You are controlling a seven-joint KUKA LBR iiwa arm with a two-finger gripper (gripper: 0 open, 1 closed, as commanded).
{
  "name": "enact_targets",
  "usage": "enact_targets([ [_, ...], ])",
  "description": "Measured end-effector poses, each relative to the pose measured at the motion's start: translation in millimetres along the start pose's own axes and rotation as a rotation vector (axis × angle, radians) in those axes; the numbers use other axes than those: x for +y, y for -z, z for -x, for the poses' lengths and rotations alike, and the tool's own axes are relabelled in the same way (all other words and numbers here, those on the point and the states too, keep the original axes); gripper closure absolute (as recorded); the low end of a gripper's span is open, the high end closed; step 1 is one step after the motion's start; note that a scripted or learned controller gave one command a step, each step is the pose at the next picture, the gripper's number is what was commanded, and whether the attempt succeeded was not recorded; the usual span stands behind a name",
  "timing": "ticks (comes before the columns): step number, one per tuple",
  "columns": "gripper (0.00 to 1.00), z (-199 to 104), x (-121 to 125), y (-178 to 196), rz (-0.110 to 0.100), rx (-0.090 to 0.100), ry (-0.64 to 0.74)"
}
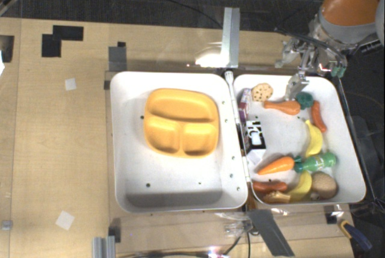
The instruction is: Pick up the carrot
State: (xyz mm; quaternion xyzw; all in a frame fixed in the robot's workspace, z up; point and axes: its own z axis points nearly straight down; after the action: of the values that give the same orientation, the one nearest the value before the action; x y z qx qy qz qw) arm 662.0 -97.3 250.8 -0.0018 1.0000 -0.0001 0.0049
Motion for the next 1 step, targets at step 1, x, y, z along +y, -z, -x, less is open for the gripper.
enact_targets([
  [1,0.00,2.6,-10.8,-119.9,0.000,-0.008,-0.164],
])
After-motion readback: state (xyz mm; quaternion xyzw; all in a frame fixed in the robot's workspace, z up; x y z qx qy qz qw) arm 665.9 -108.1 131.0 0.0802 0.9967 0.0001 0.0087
